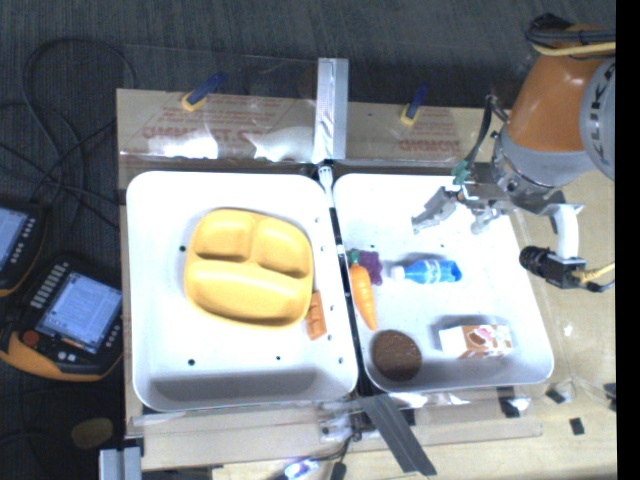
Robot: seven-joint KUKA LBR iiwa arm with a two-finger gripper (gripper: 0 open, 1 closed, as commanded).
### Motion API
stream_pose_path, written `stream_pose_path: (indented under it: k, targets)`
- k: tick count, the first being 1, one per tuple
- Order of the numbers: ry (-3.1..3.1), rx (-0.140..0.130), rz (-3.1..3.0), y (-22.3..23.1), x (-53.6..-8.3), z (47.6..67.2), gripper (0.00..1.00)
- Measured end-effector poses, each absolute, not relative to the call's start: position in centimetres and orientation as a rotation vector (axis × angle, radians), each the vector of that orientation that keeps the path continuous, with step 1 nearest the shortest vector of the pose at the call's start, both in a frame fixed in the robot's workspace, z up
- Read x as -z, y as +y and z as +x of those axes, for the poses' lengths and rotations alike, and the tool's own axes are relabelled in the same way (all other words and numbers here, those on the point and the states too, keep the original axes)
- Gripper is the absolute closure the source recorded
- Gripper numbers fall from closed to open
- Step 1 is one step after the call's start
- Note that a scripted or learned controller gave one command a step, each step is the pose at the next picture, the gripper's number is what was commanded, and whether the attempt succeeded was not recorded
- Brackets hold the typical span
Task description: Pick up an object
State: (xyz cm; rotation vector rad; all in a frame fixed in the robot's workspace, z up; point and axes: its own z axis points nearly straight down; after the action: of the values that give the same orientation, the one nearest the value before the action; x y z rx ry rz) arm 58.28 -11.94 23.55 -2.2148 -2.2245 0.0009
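My gripper (452,218) hovers over the back part of the right bin (530,313), open, with nothing between its fingers. In front of it, toward the bin's middle, a blue and white bottle (425,270) lies on its side. A small purple item (368,264) and an orange carrot (362,295) lie by the bin's left wall. A brown round disc (397,353) and a small brown and white carton (475,339) sit near the front edge. The left bin (160,368) holds a big yellow divided plate (250,266), upside down, and a small orange piece (316,318).
A metal divider post (331,108) stands at the back between the bins. Clear plastic sheeting held by clips (203,92) lies behind them. Handheld control pendants (65,313) rest on the floor at the left.
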Motion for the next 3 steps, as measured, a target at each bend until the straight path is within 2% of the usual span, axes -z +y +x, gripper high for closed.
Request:
stream_pose_path:
  k: [1,2,3]
  targets:
    - [-2.220,0.000,-2.219,-10.0,-29.0,55.0,0.00]
    - [-2.386,-0.001,-2.039,-14.0,-18.9,54.7,0.00]
    - [-2.341,0.006,-2.112,-14.9,-8.9,59.9,0.00]
